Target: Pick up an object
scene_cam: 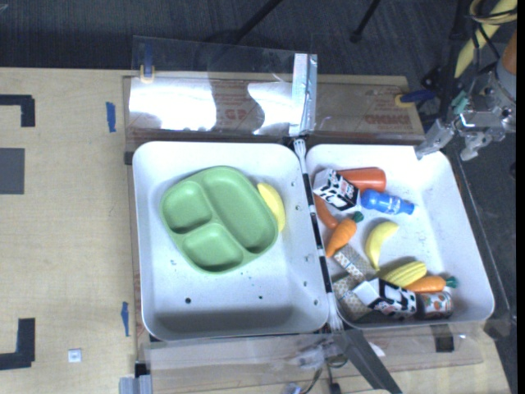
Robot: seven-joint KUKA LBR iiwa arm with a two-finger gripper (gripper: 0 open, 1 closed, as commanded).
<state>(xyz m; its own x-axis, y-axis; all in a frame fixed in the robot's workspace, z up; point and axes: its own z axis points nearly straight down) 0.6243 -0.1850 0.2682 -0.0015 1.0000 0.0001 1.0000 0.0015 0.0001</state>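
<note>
At the far right corner of the right bin [472, 220], the gripper [459, 142] hovers, holding nothing; its opening is unclear. Toys crowd that bin, including a banana [379, 240].

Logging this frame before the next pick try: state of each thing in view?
claw: above the right bin's far right corner, nothing seen in it
green tray: flat in left bin, compartments bare
yellow piece: against the tray's right edge
blue bottle: lying on its side, right bin
banana: lying loose, right bin
carrot: lying tilted, near the divider
right bin: holds a pile of toys
</note>
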